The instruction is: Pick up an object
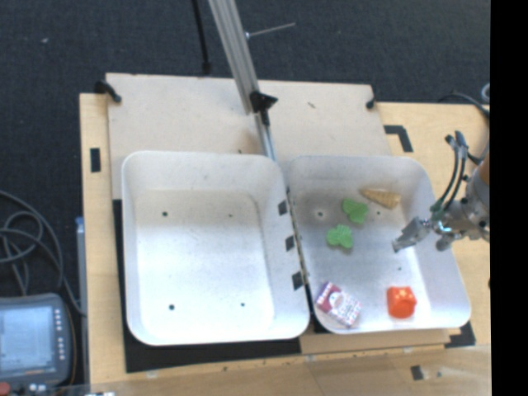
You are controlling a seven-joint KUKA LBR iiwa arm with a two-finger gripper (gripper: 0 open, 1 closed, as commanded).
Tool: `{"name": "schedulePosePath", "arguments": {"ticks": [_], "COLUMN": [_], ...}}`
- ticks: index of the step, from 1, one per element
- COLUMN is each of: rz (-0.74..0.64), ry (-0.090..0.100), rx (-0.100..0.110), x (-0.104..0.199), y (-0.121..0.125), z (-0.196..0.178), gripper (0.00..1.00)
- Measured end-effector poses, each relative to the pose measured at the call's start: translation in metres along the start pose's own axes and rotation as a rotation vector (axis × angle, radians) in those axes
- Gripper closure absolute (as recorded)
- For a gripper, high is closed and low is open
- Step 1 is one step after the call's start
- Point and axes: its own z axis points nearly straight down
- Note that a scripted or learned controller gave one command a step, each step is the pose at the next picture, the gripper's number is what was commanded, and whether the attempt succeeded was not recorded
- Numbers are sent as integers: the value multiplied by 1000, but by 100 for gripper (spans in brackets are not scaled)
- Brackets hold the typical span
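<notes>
A light wooden bench point(97, 221) carries a pale board point(181, 118) toward its far edge and two shallow white bins point(140, 172) side by side, touching

Left bin point(206, 246) — open floor throughout, right bin point(375, 176) crowded — green pieces point(346, 225), cone point(380, 196), red block point(401, 302), packet point(338, 304), clear centre lane
</notes>
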Motion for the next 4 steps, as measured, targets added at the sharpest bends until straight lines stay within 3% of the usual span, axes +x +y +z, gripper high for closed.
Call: {"name": "schedulePosePath", "arguments": {"ticks": [1, 3, 4], "rz": [0, 3, 4], "ry": [-2, -2, -3], "rx": [-5, 2, -2], "x": [0, -7, -9], "y": [1, 2, 2], "z": [-3, 102, 127], "gripper": [0, 0, 0]}}
